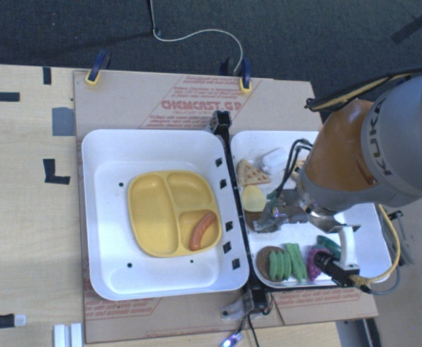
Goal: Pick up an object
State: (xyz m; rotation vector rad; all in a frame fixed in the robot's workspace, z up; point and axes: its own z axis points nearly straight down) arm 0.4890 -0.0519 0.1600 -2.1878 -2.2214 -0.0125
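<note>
Much of the right bin [381, 226] is covered by the arm [363, 150] (cut off at the right), and the gripper [265, 219] tips are blurred.

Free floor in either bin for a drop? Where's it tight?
Left bin: bare floor all around the yellow divided plate, widest along its left and near sides; the plate's two bigger compartments are bare, a sausage fills the small one. Right bin: crowded, with toy food and the gripper over its left half.

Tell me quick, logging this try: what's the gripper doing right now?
Gripper: low in the right bin, open or shut cannot be told.
</note>
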